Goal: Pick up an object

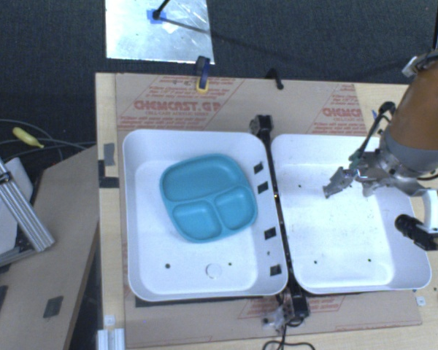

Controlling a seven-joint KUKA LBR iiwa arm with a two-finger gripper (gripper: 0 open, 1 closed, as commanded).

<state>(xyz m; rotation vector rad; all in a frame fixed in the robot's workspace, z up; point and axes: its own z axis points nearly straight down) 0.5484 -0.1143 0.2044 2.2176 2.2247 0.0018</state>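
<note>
The grey two-finger end effector hangs over the shallow white plastic bin on the right, its tip pointing away from the arm toward the divider between the two bins, and nothing is seen between its fingers; how far those fingers stand apart cannot be told at this angle. Behind it, on the arm side, the grey arm with its orange band reaches in over the bin's outer rim, and a black cylindrical fitting juts out just below the wrist. The task's thing, a light blue plastic plate with three compartments, lies well apart from the end effector, beyond the tip and across the divider, flat in the middle of the second shallow white plastic bin. A row of small black clips runs along the join between the bins, between the end effector and the plate. Both bins rest on a brown cardboard sheet with red print on the bench. Farther beyond the bins, up past the end effector, a shiny square metal sheet lies on the dark floor
</note>
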